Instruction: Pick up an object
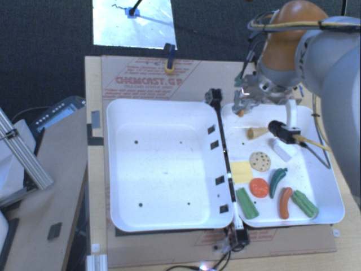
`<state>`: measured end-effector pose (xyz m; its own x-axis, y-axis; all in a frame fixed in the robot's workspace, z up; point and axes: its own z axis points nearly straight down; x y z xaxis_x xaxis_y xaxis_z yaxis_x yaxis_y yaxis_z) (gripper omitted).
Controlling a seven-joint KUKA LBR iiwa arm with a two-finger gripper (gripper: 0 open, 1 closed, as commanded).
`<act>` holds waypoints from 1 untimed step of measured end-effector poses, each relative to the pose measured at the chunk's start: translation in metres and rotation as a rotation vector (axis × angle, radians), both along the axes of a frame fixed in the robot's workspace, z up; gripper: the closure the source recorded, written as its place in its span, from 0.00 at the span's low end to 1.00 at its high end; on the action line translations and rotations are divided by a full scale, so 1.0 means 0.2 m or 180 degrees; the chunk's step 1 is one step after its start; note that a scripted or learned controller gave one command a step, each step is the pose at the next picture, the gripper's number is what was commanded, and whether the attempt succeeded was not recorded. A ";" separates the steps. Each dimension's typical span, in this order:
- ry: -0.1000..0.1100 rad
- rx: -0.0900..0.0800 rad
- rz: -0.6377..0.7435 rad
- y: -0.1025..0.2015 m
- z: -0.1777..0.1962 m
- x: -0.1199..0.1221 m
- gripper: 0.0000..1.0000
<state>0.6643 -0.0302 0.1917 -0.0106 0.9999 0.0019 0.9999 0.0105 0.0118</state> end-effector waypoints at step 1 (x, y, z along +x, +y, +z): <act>-0.0031 -0.0004 -0.0006 0.15 0.99 0.03 1.00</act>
<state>0.6704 -0.0008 0.3892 -0.0086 1.0000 0.0005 0.9997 0.0086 0.0215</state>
